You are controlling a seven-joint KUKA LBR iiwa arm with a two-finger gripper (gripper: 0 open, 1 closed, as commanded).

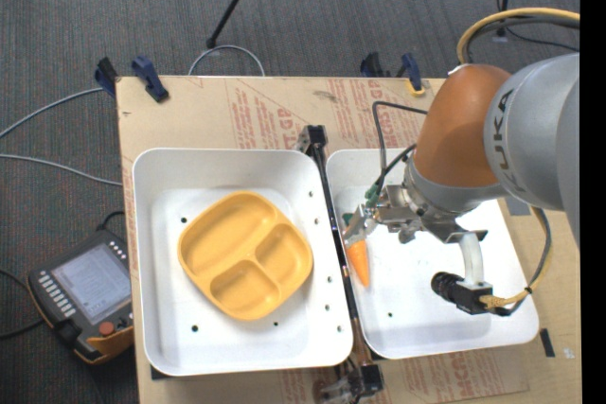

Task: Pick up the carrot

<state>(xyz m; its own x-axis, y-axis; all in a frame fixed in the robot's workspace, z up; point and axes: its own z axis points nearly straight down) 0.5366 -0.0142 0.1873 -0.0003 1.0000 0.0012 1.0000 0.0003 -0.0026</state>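
The carrot looks light, stiff and smooth; grip its thick upper end; whether the claw is wide or narrow I cannot tell

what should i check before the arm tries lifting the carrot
1. Carrot located in the right bin, by its left wall: ok.
2. Gripper placed right above the carrot's upper end: ok.
3. Carrot actually gripped: cannot tell, the arm hides the contact.
4. Carrot clear of the divider between the bins: not ok, it lies right against it.
5. Yellow plate away from the lift path, in the left bin: ok.
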